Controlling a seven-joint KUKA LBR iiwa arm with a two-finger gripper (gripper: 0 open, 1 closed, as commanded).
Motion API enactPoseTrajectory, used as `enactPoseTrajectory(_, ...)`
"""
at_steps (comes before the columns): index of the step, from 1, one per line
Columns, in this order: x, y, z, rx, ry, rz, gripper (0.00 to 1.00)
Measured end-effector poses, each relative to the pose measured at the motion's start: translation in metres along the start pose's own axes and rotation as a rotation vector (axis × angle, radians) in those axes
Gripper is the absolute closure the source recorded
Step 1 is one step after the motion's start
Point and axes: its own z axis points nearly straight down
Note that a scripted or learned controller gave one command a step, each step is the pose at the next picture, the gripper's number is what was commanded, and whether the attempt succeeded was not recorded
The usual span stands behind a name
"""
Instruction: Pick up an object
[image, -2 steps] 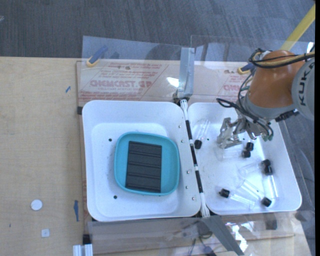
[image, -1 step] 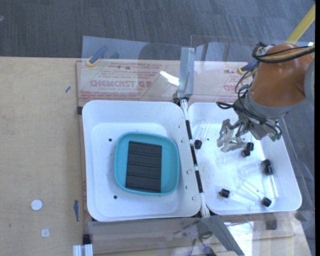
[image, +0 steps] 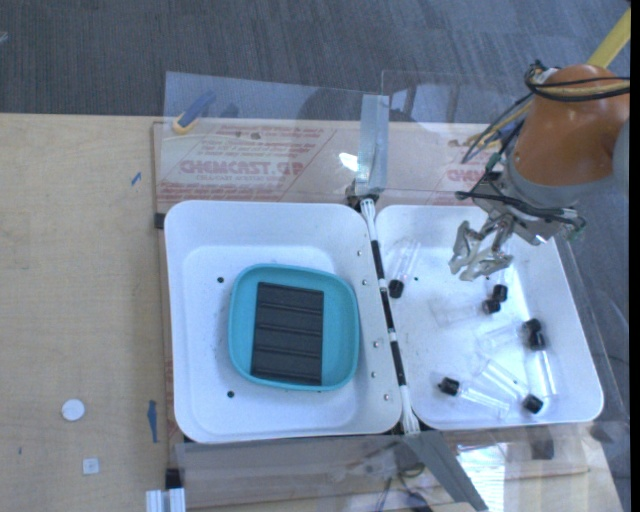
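Hovering over the upper part of the right bin (image: 585, 345), the claw (image: 478, 262) hangs from the orange-banded arm (image: 565, 125) with nothing visible between its fingers; they look parted, splayed downward, narrow rather than wide, though blur limits certainty

Step in hand, as judged: approach, grasp not yet made

Camera view, right bin: clear plastic vials with black caps, scattered. Black caps counted: six — one by the divider (image: 396, 289), one just below the claw (image: 495, 297), one right of centre (image: 533, 332), one low left (image: 447, 385), one low right (image: 532, 404), and the sixth uncertain. Transparent bodies are hard to separate against white, so the vial count is approximate

Camera view, left bin (image: 190, 300): one teal tray (image: 240, 320) carrying one dark ribbed block (image: 289, 332)

Counter (image: 70, 280): one small white disc (image: 73, 409) at lower left

Next move calls for: dropping onto the vial nearest the claw, fingers astride its body, closing before lifting; smooth round walls may slip
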Motion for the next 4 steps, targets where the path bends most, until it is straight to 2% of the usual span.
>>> enactPoseTrajectory(1,0.008,0.042,0.02,-0.006,0.004,-0.173,1.0)
enactPoseTrajectory(2,0.036,0.046,0.001,-0.007,0.004,-0.405,1.0)
enactPoseTrajectory(3,0.066,0.078,0.005,-0.01,0.004,-0.754,1.0)
enactPoseTrajectory(4,-0.021,0.052,-0.152,-0.005,0.0,-0.739,1.0)
